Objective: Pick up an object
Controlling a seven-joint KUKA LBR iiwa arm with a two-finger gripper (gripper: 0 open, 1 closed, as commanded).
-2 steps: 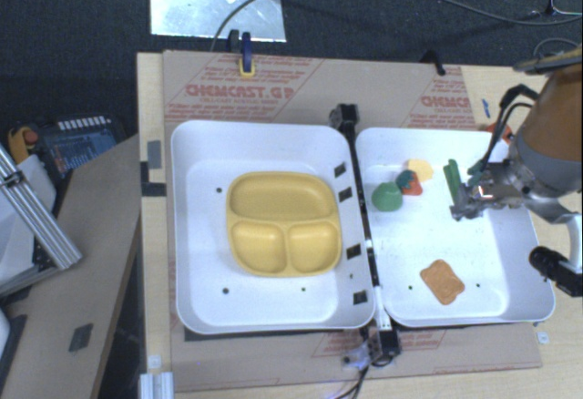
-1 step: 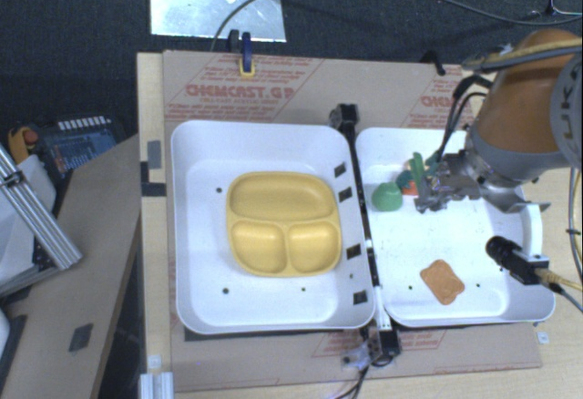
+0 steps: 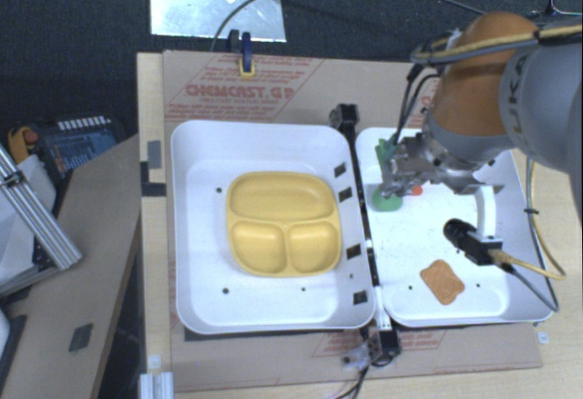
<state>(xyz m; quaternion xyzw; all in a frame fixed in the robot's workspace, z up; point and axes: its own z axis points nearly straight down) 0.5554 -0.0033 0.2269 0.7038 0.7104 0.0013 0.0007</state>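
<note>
My gripper (image 3: 395, 180) hangs low over the far left part of the right bin (image 3: 519, 297), reaching in from the right. Directly under and beside it lies a green object (image 3: 386, 200), with another bit of green (image 3: 386, 150) showing just behind the gripper. Whether the gripper touches the green object is hidden by the wrist. A small orange-red piece (image 3: 416, 190) lies just right of the gripper. A tan, toast-like piece (image 3: 442, 281) rests near the front of the right bin, apart from the gripper.
The left bin (image 3: 196, 206) holds a yellow three-compartment plate (image 3: 282, 222) in its middle. A black divider (image 3: 357, 206) with clips runs between the bins. The arm's grey and orange body covers the right bin's far right corner.
</note>
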